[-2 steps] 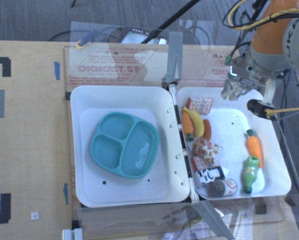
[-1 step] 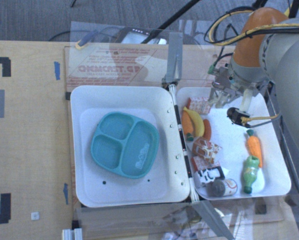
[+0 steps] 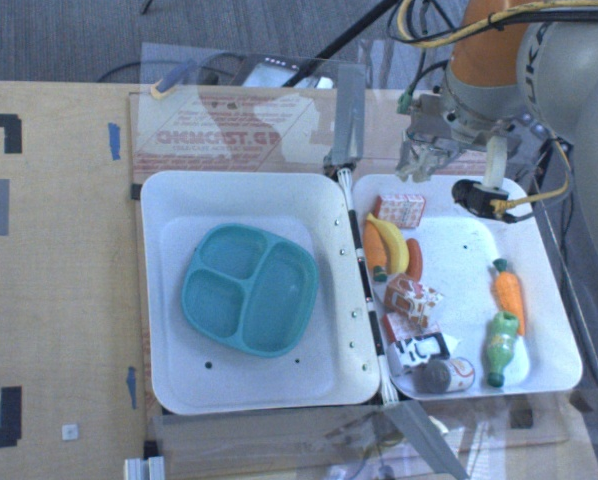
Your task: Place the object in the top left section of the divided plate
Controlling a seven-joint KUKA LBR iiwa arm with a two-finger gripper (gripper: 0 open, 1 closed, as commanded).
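**Nothing Picked Up Yet: Hand Above the Toy Bin**

Blue-green plate (image 3: 249, 288) flat in the middle of the left bin (image 3: 159, 268), with nothing on it. Three sections: a small one at the top left (image 3: 229, 253), a small one below that, a big one on the right. Top left section bare, so the task is not done.

No way to tell from here which thing is meant to go on the plate. All the likely ones lying in the right bin (image 3: 549, 268): a small red and white box (image 3: 399, 209) near the top left corner, a banana (image 3: 391, 243) just below it, a crinkly snack pack (image 3: 412, 301) lower down, a carrot (image 3: 509, 296) and a green bottle (image 3: 499, 343) over by the right side.

Hand (image 3: 419, 163) up over the top edge of the right bin, just above the small box and not touching it. Nothing held in it. Cannot tell how far open it is.

Step in hand, most likely: getting ready to grab. Closest thing is the small box.

Next move, as a guess: go down over one toy, close on it well, lift, cross over the middle edges of the two bins, and let go above the top left section. Tricky bit: toys packed close along the left side of the right bin, so easy to bump a neighbour.

Light wooden worktop (image 3: 59, 268) under both bins.
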